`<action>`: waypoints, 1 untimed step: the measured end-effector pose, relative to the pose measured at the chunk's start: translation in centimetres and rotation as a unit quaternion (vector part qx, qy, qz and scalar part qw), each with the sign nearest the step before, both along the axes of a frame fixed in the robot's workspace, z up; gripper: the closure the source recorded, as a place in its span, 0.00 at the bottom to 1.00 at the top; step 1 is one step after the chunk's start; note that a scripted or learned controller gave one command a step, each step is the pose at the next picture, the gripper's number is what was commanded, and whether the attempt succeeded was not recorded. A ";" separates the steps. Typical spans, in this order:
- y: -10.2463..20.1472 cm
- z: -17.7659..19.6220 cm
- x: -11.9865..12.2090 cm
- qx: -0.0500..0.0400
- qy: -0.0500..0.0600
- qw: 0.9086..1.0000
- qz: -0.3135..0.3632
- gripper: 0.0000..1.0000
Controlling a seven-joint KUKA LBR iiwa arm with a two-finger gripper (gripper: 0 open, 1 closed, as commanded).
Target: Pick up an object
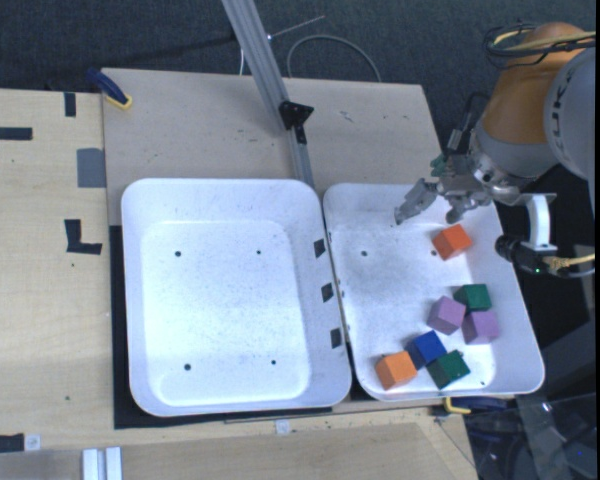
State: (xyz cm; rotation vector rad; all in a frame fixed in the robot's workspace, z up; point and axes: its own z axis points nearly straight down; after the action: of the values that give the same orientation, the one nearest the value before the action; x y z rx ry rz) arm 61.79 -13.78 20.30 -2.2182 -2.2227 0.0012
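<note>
Across the bench [230, 138] two shallow white bins sit side by side: the left bin [140, 208] at nine o'clock of the view, and the right bin [380, 208] at three o'clock, which holds all the blocks. From two o'clock the grey arm [540, 98] with its orange band reaches in, and its gripper [435, 200] hangs over the upper part of the right bin. The fingers look splayed apart, one dark tip reaching toward nine o'clock and another toward four, with nothing between them.

Judging by this, the step in hand is the approach: no block is off the floor, so the grasp is not yet made. The nearest candidate is the orange cube [451, 240], lying just beside the gripper at about five o'clock from it and well apart from the other blocks. The next move calls for shifting that way, lining the fingers up across two opposite faces, descending, then closing. Its clear surroundings should make it the easier choice.

That cube is small, bright orange, turned slightly askew, and rests flat on the bin floor. Toward five o'clock of the bin sits a tight cluster: a dark green block [472, 295], two purple blocks [446, 314] [481, 326], a blue block [427, 348], a second green block [447, 368] and a second orange block [396, 369], several touching.
</note>
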 end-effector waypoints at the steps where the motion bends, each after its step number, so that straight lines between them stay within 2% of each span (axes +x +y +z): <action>1: -1.8 14.1 -6.4 -0.002 -0.004 1.000 -0.001 0.00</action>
State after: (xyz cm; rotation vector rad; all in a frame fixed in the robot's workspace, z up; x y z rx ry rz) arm 55.39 -15.55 34.42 -2.2272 -2.2259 -0.0052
